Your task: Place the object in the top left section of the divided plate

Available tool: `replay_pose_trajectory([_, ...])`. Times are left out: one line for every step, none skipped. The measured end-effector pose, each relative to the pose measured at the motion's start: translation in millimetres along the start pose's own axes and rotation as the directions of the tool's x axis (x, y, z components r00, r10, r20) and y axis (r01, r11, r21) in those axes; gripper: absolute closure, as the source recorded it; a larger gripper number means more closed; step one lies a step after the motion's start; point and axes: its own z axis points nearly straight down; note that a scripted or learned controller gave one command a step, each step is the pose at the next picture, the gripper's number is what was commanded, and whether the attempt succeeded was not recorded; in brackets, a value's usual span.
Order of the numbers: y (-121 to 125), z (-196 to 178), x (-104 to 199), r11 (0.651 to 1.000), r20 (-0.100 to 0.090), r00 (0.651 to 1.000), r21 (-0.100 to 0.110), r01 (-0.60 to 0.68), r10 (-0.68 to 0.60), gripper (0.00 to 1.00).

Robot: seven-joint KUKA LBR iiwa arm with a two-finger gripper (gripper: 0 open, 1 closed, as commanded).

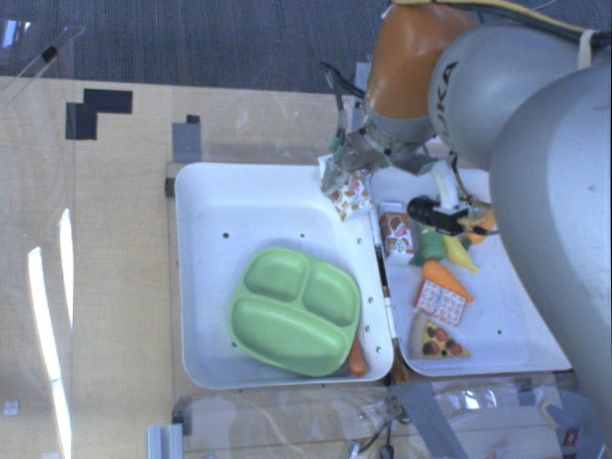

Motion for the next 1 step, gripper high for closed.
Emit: replay_pose_trajectory([-29.6, -6.8, 60.9, 1.000, -0.002, 1.000, 0.003, -0.025, 0.025, 1.00])
